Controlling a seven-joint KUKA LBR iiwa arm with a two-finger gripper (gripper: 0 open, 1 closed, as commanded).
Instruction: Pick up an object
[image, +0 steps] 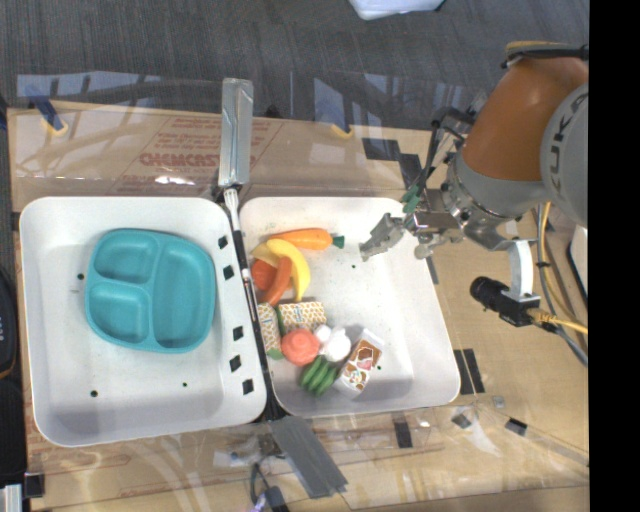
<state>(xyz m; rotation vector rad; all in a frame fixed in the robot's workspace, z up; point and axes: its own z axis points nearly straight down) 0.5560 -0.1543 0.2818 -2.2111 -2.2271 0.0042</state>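
Although the arm enters from the right, its gripper (385, 236) hangs over the bare upper-right floor of the right bin (420, 330), well apart from the cluster of toy food. No object lies between the fingers, and whether they are spread or closed cannot be told at this size. Judgement: the pick has not begun; the tool is poised above open floor, likely because that patch gives free passage before it drops towards a target.

All positions below are taken from the banana (293, 268), which lies at the left side of the right bin, near the divider. Its long axis runs from upper left to lower right, curving, with the lower tip pointing down toward the bottom of the bin. A carrot (300, 239) lies just above it, long axis nearly level, its green end pointing right toward the gripper. An orange-red piece (266, 278) is touching the banana on its left. Below the banana sit a patterned packet (301, 315), then a red tomato (299, 346), a white item (334, 345), a green vegetable (319, 375) and a small carton (361, 364), packed close together. Far left of the banana, in the left bin (40, 330), a teal divided plate (150, 289) lies flat.

Judgement: the carrot, nearest the gripper and lying free on one side, is the likeliest candidate; the crowding below risks a missed grasp.
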